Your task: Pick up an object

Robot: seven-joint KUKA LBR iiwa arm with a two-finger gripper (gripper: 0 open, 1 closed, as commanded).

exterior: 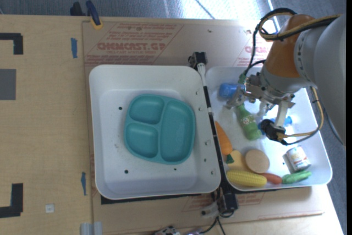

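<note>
Claw: my claw [263,113] hangs low in the right bin [322,170]; I cannot tell its state.
Green bottle: the green bottle [248,123] lies just left of my claw, close against it.
Blue block: the blue block [227,89] sits up-left of my claw.
Corn: the corn cob [247,178] rests well below my claw.
Teal tray: the teal divided tray [160,128] sits far left, in the left bin [104,118].

Arm [308,47] is reaching in from the right, hanging over the right bin [324,165]. Gripper [263,110] is sitting low just above a green bottle [248,121] near the bin's middle. Blue item [227,89] is lying by the far left corner. Carrot [223,139] is lying along the left wall. Corn cob [247,178], tan disc [257,161], small can [297,159] and green pod [297,176] are lying along the near edge. Teal divided plate [160,128] is sitting mid left bin [104,118].
</note>
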